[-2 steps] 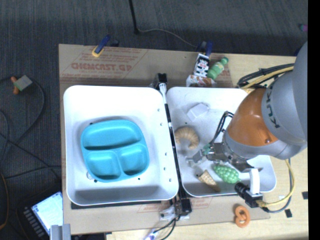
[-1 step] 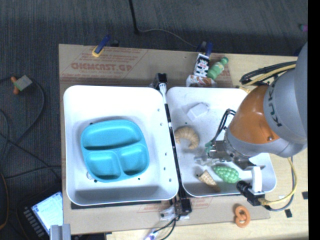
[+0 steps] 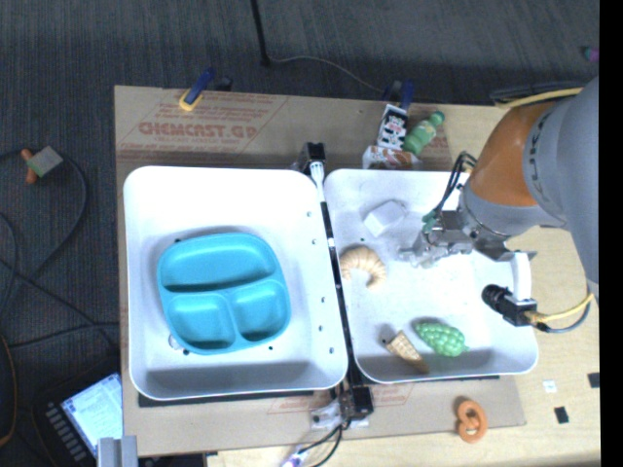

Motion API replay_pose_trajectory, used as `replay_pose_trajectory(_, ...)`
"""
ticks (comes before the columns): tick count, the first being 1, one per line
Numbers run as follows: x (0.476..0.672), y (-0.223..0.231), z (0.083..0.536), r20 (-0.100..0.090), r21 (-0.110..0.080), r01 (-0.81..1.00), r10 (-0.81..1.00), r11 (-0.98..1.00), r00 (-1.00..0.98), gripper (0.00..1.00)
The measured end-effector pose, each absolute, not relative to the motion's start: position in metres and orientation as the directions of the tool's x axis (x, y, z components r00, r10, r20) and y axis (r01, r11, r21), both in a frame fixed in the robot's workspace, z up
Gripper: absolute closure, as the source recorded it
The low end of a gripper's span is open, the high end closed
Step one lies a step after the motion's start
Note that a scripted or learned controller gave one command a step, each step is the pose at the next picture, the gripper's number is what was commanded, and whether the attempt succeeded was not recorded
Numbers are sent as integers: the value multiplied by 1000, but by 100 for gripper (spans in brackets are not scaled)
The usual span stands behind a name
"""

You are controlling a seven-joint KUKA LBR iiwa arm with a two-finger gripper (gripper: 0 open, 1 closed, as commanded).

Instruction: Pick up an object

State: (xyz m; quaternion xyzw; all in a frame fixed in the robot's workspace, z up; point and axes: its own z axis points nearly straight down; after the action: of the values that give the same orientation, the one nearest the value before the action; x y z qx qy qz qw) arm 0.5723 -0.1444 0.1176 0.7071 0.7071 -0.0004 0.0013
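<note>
Broadly, the grey arm [image 3: 545, 168] with its orange band fills the upper right and reaches down into the right bin [image 3: 516, 358]; the left bin [image 3: 136, 261] beside it holds a blue divided tray [image 3: 224, 290], tilted a little off the bin's edges; the gripper [image 3: 436, 243] sits low in the upper middle of the right bin, and whether it is open or closed I cannot tell — the wrist hides it; just beside it to the left lies a pale, crumpled clear thing [image 3: 386, 217], hard to make out; further left, near the wall shared by the bins, a croissant [image 3: 363, 263] lies curved, its long axis running roughly left to right with the right tip hooking toward the near edge; well apart, by the near wall, a green bumpy piece [image 3: 440, 339] lies with its long axis left to right, and a small cone [image 3: 404, 348] touches or nearly touches it, tip toward the near right; the likely risk — the gripper closing between things on bare floor, or nudging the pale thing aside
</note>
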Motion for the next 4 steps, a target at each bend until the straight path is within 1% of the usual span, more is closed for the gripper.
replay_pose_trajectory(1, 526, -130, 201, -2, 1, 1000, 1000, 0, 0, 100)
replay_pose_trajectory(2, 484, -81, 237, 0, 0, 1000, 1000, 1, -1, 100)
replay_pose_trajectory(3, 484, -57, 220, -1, -1, 1000, 1000, 0, 0, 100)
replay_pose_trajectory(4, 483, -108, 206, -2, -2, 1000, 1000, -1, 1, 100)
